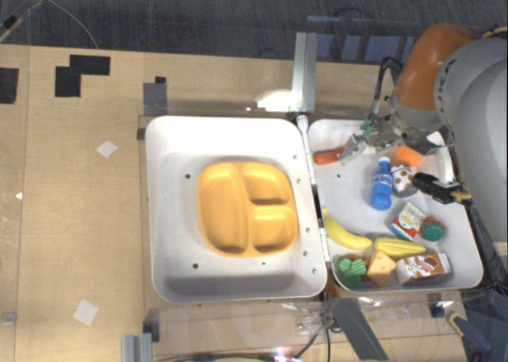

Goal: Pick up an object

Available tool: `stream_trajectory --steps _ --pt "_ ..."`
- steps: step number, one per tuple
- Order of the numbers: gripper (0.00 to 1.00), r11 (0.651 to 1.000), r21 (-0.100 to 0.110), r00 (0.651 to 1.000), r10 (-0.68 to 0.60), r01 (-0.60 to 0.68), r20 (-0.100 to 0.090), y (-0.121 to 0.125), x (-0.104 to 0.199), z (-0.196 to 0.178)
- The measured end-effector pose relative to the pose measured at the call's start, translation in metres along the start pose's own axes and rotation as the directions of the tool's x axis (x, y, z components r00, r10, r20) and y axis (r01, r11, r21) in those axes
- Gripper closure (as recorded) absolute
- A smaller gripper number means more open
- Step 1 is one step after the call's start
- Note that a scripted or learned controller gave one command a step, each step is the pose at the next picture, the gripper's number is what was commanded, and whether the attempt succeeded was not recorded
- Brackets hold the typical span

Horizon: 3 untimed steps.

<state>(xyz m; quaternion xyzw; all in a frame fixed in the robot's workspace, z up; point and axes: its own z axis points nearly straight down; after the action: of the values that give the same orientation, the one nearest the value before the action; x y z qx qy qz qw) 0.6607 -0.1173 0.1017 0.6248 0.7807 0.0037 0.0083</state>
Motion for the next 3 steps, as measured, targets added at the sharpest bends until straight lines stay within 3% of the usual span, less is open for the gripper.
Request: stream_trajectory --steps 1,2,3 --pt "0.0 1.0 0.011 1.0 -0.021 0.021 -0.004 0.011 0.003 0.013" --pt "1.0 1.0 0.011 1.0 -0.029 0.029 -0.003 0.012 0.003 0.001" --pt "0.0 0.999 0.009 1.0 -0.03 0.03 -0.003 0.012 0.004 0.001"
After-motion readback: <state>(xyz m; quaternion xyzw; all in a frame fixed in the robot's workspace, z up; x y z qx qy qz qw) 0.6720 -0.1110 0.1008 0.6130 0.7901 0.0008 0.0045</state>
